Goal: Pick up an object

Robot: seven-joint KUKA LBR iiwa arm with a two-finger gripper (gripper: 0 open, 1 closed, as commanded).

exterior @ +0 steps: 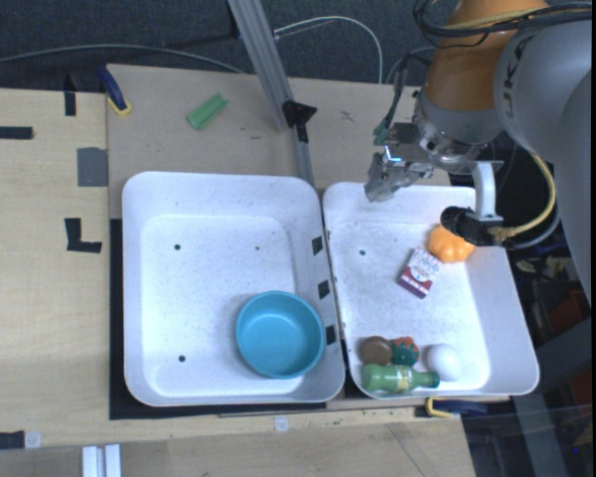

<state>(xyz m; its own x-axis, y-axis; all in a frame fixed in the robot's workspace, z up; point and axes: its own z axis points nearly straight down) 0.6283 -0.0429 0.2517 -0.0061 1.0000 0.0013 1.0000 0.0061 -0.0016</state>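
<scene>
Hovering at the far rim of the right bin (497, 296), gripper (385, 184) carries nothing I can see, jaws' spread unreadable; likeliest pick, the small red-and-white carton (417, 272), lies mid-bin, well clear of walls.

one fixed camera above the bench (40, 266) looks down aslant on both bins (139, 266), fairly near.

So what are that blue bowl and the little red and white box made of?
The blue bowl looks like moulded plastic: one even colour, smooth, with a soft sheen. The red and white box looks like printed cardboard, flat-sided and matt, though it is too small here to be sure.
</scene>
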